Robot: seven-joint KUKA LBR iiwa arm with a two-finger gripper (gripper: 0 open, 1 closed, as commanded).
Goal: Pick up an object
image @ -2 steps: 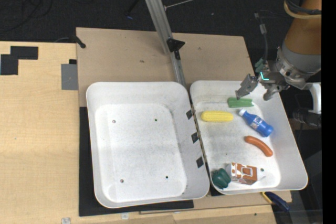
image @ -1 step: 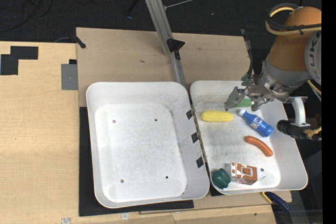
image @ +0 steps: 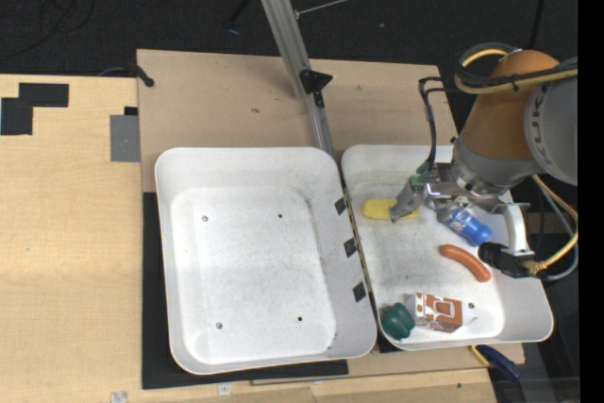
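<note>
A yellow object (image: 377, 209), an orange sausage (image: 465, 262), a blue item (image: 469, 226) and a green piece (image: 397, 321) lie in the right bin (image: 528, 321).

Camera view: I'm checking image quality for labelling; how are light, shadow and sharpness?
Camera view: bright light washes out the left bin; background beyond the bench dark; gripper throws soft shadow by the yellow object; small objects slightly blurred.

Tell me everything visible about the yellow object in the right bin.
The yellow object is small, rounded and oblong, smooth and plain yellow, perhaps plastic or foam. It lies flat on the floor of the right bin, in its upper left part, near the divider between the two bins. The gripper sits right at its right end, covering that end, so whether it is grasped is unclear. Nothing else in the bin touches it; the other items lie apart, to the right and below.
</note>
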